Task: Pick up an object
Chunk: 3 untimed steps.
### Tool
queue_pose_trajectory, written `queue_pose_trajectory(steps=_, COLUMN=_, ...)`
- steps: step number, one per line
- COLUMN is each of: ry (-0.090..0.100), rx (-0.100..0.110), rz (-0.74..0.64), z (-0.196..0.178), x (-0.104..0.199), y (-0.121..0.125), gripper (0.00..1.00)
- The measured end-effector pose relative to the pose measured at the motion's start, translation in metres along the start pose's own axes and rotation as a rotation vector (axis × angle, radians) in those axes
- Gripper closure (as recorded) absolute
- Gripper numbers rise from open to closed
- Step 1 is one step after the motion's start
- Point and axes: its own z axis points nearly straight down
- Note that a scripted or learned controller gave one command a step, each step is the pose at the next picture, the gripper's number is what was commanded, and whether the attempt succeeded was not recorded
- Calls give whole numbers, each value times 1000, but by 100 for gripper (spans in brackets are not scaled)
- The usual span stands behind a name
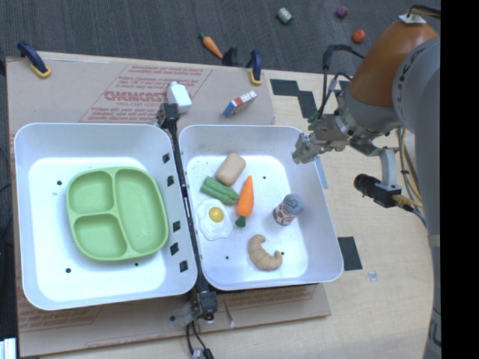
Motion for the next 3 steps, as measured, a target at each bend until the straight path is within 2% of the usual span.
queue_pose_trajectory(steps=1, ry=1, rx=1, rz=2, z=-24, x=-1, y=-80, gripper=100)
queue_pose_trajectory(steps=2, ry=1, rx=2, rz=2, z=-24, x=-1, y=-80, gripper=0)
queue_pose_trajectory(steps=3, ry=-1, rx=1, rz=0, z=104, x=0, y=-62, gripper=0)
